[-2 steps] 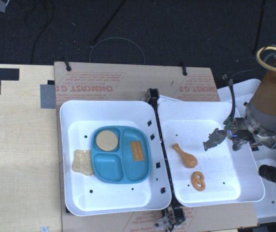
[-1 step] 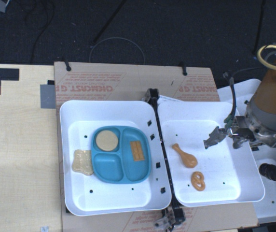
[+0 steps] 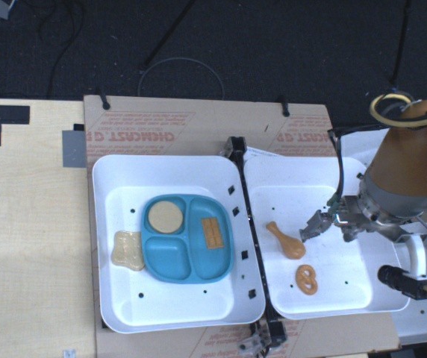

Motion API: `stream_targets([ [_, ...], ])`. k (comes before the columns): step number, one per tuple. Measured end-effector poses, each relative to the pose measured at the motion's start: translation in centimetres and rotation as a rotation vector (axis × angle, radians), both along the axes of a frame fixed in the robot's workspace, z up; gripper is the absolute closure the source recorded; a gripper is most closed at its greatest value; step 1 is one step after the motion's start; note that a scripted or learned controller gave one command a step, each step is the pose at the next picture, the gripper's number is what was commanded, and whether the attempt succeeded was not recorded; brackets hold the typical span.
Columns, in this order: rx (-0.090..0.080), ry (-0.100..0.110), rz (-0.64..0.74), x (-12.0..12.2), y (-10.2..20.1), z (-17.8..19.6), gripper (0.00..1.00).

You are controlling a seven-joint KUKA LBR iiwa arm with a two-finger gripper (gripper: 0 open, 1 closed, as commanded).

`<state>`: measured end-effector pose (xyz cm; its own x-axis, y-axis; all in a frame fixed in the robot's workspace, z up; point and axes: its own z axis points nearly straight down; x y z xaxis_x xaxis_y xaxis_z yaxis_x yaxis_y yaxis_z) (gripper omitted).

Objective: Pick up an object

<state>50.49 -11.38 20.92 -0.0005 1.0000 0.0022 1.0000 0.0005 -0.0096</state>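
In the right bin [image 3: 314,177] lie a brown drumstick-shaped piece [image 3: 286,240] and, below it, a pretzel [image 3: 307,280]. My gripper [image 3: 316,226] hangs low over the right bin, just right of the drumstick's thick end and close to it. Nothing shows between its fingers. The left bin [image 3: 124,177] holds a blue divided plate [image 3: 187,239] with a round tan cookie [image 3: 164,216] and a brown cracker [image 3: 213,233] in its compartments. A pale bread-like piece [image 3: 128,250] lies at the plate's left edge.
The arm [image 3: 400,170] comes in from the right over the right bin's far side. A black divider clamp [image 3: 245,230] runs between the two bins. Cardboard [image 3: 198,129] lies under the bins, with a wooden bench top [image 3: 27,237] to the left.
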Motion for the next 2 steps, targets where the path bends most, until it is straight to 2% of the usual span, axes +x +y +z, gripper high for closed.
stream_targets([
  [2,0.001,-0.001,-0.001,-0.6,-0.5,-11.5,0.0],
])
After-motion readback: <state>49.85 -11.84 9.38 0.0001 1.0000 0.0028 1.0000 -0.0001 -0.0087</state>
